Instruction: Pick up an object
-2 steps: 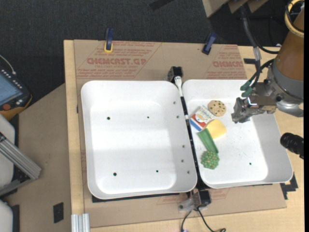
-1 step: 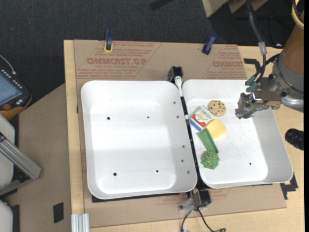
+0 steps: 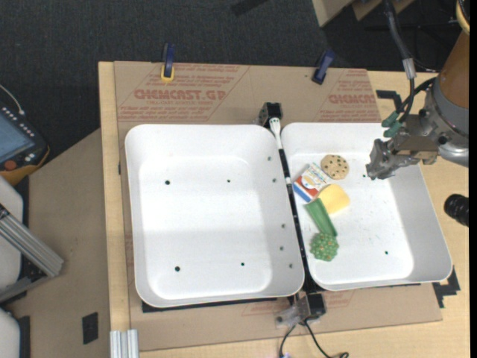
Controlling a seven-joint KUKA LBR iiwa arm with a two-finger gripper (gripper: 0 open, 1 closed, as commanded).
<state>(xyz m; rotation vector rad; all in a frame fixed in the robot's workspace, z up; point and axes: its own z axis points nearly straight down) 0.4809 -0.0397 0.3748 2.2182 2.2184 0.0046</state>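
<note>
Hovering over the upper right part of the right bin (image 3: 417, 222): the pincer (image 3: 378, 166), nothing visible between its tips; spread or pressed together, impossible to tell at this angle. Clustered against that bin's left wall: a chocolate-chip cookie (image 3: 335, 166), a small red-white-blue packet (image 3: 309, 183), a yellow block (image 3: 334, 198) and a green broccoli-like piece (image 3: 323, 233) (stalk tucked beside the block). Nearest candidate: probably the cookie, just left of the pincer. Likely trouble from here: a descent landing on bare bin floor short of the cookie; or a flat cookie slipping out of the grip; or neighbours touching, nudged aside or grabbed in a clump. Left bin (image 3: 149, 200) alongside on the counter (image 3: 119, 95).
</note>
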